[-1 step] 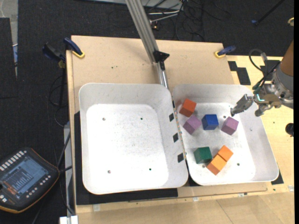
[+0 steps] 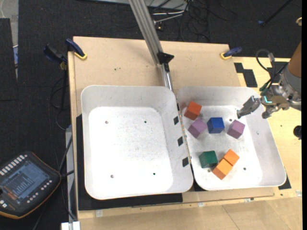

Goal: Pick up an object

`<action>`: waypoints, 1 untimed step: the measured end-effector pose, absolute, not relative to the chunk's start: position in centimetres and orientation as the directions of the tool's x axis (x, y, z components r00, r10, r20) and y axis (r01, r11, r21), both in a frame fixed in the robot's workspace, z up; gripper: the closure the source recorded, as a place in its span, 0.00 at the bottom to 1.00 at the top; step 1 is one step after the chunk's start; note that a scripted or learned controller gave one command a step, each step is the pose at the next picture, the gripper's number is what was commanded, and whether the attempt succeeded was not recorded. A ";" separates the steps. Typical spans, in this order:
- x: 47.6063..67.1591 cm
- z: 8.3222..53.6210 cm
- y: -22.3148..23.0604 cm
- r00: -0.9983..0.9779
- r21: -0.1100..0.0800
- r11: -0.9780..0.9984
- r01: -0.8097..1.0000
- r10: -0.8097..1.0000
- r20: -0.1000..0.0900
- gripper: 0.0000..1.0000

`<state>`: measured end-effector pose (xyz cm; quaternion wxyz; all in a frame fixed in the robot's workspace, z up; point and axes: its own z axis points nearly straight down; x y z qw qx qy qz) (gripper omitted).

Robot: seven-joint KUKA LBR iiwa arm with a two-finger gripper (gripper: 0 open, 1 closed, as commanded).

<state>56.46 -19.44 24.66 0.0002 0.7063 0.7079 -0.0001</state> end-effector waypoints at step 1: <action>56.3 18.2 -19.3 0.001 -0.006 -0.001 1.000 1.000 0.002 0.00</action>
